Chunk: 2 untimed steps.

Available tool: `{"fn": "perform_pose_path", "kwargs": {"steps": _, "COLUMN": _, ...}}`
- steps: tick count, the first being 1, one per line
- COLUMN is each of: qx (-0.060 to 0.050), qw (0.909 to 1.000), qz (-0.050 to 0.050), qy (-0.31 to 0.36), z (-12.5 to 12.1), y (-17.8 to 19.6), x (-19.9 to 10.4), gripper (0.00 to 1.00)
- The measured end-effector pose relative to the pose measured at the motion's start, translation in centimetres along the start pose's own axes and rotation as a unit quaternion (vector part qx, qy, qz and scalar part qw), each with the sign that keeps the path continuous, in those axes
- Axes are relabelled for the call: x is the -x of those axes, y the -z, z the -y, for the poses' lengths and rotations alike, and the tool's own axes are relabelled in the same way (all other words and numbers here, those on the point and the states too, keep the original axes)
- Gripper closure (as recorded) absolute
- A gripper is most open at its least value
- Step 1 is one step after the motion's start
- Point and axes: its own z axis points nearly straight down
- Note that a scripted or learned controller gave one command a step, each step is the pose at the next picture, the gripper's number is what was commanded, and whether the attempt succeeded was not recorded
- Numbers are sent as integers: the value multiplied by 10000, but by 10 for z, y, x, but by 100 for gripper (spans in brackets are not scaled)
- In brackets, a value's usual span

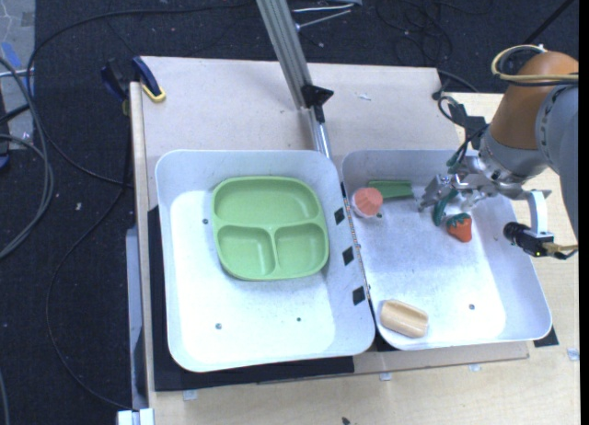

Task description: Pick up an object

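Two white bins sit side by side on our bench; in the right bin (515, 308), a small red and green toy (459, 225) lies directly under our gripper (449, 202), touching it. Whether the gripper grasps it, we cannot tell.

Pale wood bench (239, 106), 2 white bins side by side: left bin (184, 322), right bin (515, 308).
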Motion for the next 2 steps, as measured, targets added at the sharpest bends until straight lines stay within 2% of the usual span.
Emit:
{"fn": "perform_pose_path", "kwargs": {"steps": 1, "qx": 23, "qw": 10000, "qz": 12, "qy": 6, "z": -1, "y": 13, "x": 0, "gripper": 100}}
{"fn": "perform_pose_path", "kwargs": {"steps": 2, "qx": 40, "qw": 10000, "qz": 10, "qy": -16, "z": 5, "y": 71, "x": 6, "gripper": 100}}
